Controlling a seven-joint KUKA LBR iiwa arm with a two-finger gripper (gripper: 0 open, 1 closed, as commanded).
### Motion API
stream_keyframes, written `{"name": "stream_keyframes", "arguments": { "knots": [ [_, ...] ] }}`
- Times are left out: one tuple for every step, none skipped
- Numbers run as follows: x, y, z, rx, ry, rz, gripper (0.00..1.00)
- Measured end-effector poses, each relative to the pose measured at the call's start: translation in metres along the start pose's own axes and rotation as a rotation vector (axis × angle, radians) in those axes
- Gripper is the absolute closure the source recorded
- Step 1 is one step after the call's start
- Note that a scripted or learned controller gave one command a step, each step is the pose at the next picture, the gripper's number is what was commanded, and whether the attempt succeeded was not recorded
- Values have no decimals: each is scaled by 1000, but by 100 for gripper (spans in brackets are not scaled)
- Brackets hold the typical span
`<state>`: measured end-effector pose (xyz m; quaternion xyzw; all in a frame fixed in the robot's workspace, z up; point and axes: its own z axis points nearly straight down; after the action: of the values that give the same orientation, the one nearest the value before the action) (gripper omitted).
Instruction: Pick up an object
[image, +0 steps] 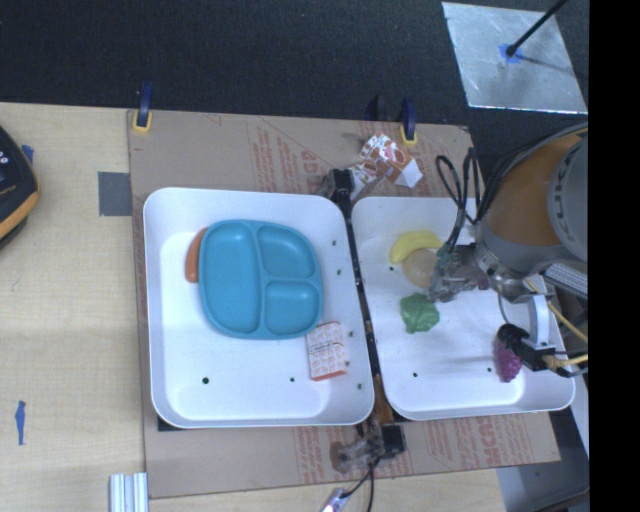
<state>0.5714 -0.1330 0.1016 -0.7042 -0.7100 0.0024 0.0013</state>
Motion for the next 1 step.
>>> {"name": "stream_keyframes", "arguments": {
  "knots": [
    [0, 0, 0, 0, 0, 0, 0]
  ]
}}
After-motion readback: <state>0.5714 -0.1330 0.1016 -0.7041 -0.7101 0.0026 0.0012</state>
